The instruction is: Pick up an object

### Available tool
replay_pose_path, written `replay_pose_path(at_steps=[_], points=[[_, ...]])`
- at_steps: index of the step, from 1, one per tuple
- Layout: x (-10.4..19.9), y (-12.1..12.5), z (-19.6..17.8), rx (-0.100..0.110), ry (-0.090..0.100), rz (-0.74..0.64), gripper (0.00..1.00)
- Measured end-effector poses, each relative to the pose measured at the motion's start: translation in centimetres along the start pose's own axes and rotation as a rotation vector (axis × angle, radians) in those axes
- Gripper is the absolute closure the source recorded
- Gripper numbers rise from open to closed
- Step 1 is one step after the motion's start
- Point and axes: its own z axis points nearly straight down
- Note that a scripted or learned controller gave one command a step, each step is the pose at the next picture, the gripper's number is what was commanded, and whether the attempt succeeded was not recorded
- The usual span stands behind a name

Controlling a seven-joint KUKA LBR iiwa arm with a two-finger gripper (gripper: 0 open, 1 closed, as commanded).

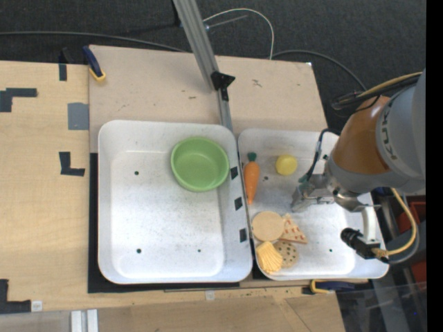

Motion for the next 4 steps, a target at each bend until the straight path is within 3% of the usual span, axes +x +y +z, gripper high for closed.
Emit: replay_pose_path(at_steps=[3,4], points=[[-0.1,0.2,-15.0,0.000,-0.002,0.001,1.00],[6.3,0.0,-14.4,0.001,0.001,-0.005,1.00]])
